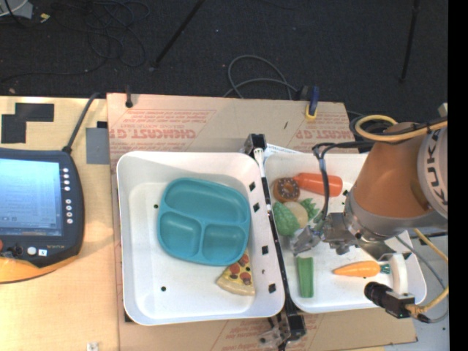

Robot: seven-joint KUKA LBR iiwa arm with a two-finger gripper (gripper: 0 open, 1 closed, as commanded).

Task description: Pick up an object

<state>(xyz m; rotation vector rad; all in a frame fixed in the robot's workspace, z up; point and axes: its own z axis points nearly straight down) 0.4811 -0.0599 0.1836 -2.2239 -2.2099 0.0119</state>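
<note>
Bright, even overhead light; slight softness.

Robotics lab, teach pendant [36, 203], floor cables [256, 75]

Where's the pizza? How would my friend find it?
Start at the left white bin, the one holding the big teal divided plate. Just past that plate's lower right corner lies the small triangular toy pizza slice. It is the only wedge shape there, pale yellow with red dots.

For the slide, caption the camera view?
Grey KUKA arm's gripper low in right white bin among toy vegetables; teal divided plate in left.
</note>
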